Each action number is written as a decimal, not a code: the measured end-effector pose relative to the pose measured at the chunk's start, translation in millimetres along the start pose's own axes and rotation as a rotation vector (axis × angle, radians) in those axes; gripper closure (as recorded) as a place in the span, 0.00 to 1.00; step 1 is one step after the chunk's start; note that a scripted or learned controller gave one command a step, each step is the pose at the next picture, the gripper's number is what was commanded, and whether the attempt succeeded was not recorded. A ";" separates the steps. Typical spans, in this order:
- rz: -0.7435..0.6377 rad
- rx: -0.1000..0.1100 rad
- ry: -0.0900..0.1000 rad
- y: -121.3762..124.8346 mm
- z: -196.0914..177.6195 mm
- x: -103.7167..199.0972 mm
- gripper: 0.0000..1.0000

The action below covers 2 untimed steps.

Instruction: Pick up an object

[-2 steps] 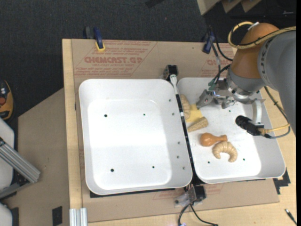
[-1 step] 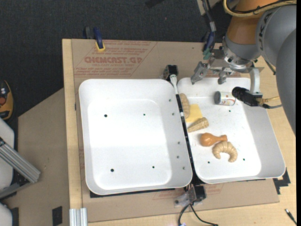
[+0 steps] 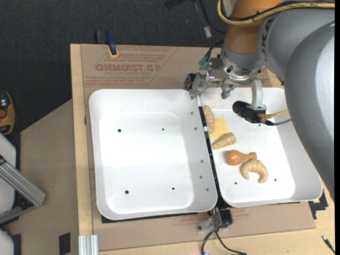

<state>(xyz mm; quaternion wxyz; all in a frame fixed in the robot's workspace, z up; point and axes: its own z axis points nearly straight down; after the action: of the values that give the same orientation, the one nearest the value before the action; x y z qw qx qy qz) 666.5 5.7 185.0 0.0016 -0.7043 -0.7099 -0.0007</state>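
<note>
The tool (image 3: 241, 89) hangs over the top of the right bin (image 3: 297, 193), and I cannot tell its grip, so it should drop straight onto the croissant (image 3: 254, 170) near the front.

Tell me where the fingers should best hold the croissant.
Probably across the thick middle of the croissant, coming straight down from above. It lies flat in the right bin, curved, with thin tips; the drumstick lies close on its upper left.
</note>
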 end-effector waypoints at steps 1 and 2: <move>0.000 -0.003 -0.001 0.3 0.4 67.8 0.00; -0.003 -0.006 0.002 0.5 -16.2 165.3 0.00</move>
<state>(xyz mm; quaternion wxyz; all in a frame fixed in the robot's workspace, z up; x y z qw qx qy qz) 665.8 170.9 201.8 0.0003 -0.7033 -0.7109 -0.0033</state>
